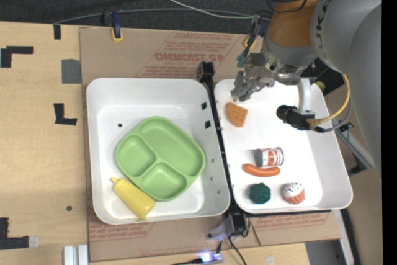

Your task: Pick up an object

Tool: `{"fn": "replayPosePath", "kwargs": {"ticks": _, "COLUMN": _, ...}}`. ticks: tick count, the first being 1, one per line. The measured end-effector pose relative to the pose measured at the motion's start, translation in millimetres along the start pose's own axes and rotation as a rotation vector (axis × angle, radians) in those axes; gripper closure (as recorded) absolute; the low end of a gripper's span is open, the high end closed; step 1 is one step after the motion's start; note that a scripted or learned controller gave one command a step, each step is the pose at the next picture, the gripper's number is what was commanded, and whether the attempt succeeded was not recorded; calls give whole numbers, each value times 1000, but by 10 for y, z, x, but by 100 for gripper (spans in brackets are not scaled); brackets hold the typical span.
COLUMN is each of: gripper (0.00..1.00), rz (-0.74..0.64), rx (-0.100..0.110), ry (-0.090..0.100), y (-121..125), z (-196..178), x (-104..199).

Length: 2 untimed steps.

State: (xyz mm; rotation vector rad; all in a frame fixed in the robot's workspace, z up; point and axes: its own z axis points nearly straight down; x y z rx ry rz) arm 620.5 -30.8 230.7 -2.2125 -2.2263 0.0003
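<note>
The claw [243, 91], its fingers too dark and foreshortened to tell whether they are parted or closed, hangs over the right bin [322, 133] just above the orange waffle-like piece [236, 114], which lies just below it and slightly left.

Even overhead light, soft shadows, mild glare on white bins [99, 102], slightly grainy.

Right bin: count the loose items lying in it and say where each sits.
5. Waffle piece upper left below the gripper; can centre; hot dog beneath it; green item and cupcake along the front. The arm may hide others.
</note>
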Motion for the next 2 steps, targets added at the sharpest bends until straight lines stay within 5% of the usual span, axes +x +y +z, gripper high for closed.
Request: {"fn": "replayPosePath", "kwargs": {"ticks": 2, "gripper": 100, "rz": 2, "rx": 2, "ry": -2, "y": -295, "z": 215, "x": 1022}}
